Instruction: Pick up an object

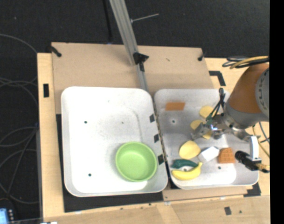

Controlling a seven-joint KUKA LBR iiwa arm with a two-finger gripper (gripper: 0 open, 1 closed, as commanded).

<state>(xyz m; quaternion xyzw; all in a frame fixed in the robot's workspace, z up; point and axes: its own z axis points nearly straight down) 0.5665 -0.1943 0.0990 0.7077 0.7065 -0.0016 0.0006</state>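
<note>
Left bin (86, 106) with green bowl (136, 161) near its front right corner, right bin (179, 97) with orange block (175, 106), banana (187, 173) under a dark teal item, yellow pieces, white block (209, 153), gripper (208, 129) low over yellow pieces mid-bin, jaws' state cannot tell, arm (246, 94) cut off at right

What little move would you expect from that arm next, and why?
Probably a short drop straight down. The gripper hangs low in the right bin over small yellow pieces, with nothing visibly between its fingers. A yellow lemon-like piece lies just nearer the camera, apart from it.
</note>
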